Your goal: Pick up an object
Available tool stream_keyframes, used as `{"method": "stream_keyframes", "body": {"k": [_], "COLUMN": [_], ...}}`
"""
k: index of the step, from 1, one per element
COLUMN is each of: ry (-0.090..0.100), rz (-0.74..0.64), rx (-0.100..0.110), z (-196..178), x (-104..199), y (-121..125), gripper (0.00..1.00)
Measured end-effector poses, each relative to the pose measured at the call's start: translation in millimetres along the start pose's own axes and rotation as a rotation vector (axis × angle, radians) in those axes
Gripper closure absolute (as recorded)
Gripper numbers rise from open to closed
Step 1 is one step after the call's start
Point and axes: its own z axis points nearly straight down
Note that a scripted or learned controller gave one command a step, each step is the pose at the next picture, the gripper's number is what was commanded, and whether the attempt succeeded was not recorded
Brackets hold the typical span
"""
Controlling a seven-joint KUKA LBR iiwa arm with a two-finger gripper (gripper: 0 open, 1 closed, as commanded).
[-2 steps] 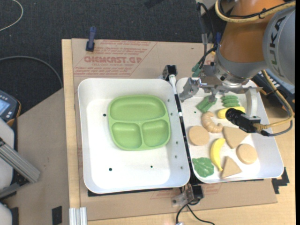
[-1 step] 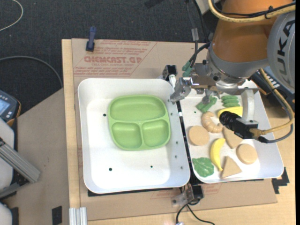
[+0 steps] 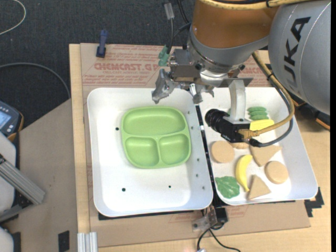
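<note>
My gripper [image 3: 177,94] hangs over the back edge of the left bin [image 3: 105,156], its two grey fingers spread apart with nothing between them, so it is open. Just in front of it lies a green divided plate [image 3: 155,136] in the middle of that bin. The right bin [image 3: 303,161] holds toy food: a tan round biscuit [image 3: 222,151], a banana [image 3: 242,171], a green leaf [image 3: 228,186], a tan wedge [image 3: 258,187], another tan round [image 3: 276,172], a yellow piece [image 3: 261,125] and a green item [image 3: 257,112].
The arm's big orange and grey body covers the back of both bins. A black cylinder on a cable [image 3: 223,125] hangs over the back of the right bin beside a white upright piece [image 3: 237,101]. A blue clamp [image 3: 101,43] sits on the board's far left corner.
</note>
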Motion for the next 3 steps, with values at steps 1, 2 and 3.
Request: {"method": "stream_keyframes", "body": {"k": [1, 2, 3], "ry": [-0.003, -0.009, 0.003], "rz": [0.006, 0.009, 0.012], "rx": [0.003, 0.019, -0.011], "z": [-37, 33, -129], "x": [53, 60, 51], "y": [7, -48, -43], "gripper": [0.00, 0.00, 0.00]}}
